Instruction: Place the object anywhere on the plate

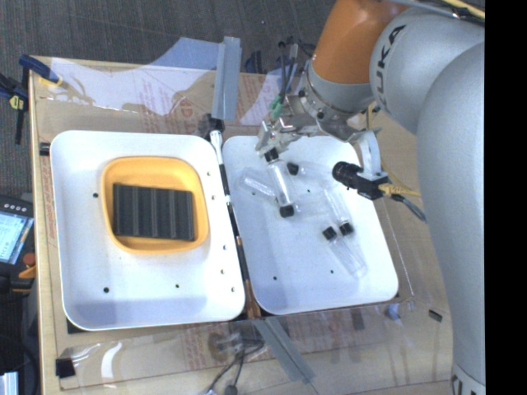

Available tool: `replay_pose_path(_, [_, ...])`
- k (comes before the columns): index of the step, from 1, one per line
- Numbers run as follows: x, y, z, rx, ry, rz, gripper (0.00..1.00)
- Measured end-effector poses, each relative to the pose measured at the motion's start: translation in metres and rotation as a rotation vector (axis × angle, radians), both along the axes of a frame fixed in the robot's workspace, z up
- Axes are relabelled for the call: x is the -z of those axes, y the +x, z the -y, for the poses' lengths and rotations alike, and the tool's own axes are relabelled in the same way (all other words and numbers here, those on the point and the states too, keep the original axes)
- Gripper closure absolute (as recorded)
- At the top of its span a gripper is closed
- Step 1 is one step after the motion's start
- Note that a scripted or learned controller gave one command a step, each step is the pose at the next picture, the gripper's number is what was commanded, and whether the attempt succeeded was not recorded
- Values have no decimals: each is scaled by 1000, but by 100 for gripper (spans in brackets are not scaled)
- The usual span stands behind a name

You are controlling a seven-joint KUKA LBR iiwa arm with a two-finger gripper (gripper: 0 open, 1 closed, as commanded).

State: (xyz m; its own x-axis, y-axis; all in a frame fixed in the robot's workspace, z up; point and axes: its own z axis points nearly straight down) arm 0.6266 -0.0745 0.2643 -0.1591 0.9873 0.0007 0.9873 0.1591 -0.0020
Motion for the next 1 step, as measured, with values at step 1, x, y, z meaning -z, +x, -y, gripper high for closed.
replay_pose_path(1, [36, 17, -25, -317, 1, -2, 100])
